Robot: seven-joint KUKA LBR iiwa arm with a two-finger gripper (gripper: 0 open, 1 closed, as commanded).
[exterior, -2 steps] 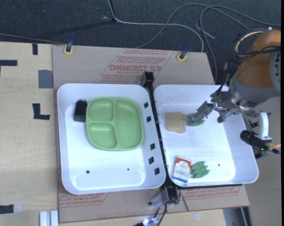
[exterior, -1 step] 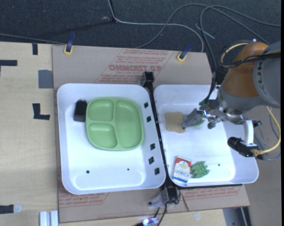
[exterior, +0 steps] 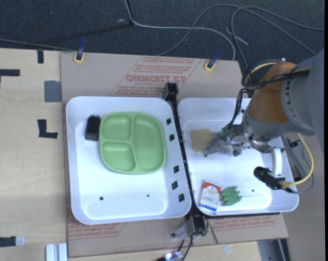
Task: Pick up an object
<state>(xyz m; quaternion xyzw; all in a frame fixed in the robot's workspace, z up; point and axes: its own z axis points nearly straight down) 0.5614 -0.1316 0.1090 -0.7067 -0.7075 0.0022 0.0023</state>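
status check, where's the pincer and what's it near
Pincer low in right bin, at tan block. No object seen between its fingers. Small carton and green toy nearby. Green tray, black block in left bin.

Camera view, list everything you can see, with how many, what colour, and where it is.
Bins: two, white, side by side on the bench.
Divided plate: one, light green, middle of the left bin.
Small block: one, black, left bin, against the plate's left edge.
Flat tan piece: one, tan, right bin, near its left wall.
Small packet: one, white with red and blue, right bin, front.
Leafy toy: one, green, just right of the packet.
Clamps: two, yellow and blue, far board edge.
Arm: one, grey and orange, over the right bin.
End effector: one, grey, beside the tan piece.
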